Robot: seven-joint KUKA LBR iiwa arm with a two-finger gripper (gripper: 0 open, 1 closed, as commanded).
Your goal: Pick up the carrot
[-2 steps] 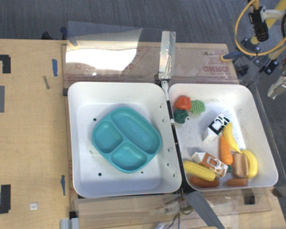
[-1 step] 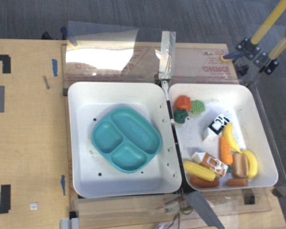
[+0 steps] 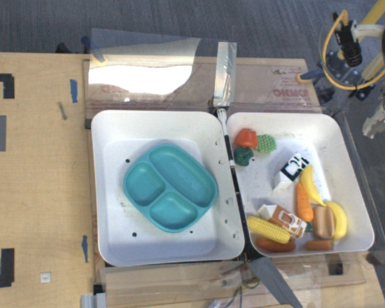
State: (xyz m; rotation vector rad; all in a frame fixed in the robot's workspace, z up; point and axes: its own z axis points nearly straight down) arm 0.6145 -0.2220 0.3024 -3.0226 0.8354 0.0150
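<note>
The carrot (image 3: 303, 201) lies in the right bin (image 3: 346, 143), touching the banana (image 3: 322, 197) on one side, with the milk carton (image 3: 292, 169) just above it. The end effector's state I cannot tell. Best to come straight down, fingers across the carrot's narrow width; the banana probably leaves little room.
</note>
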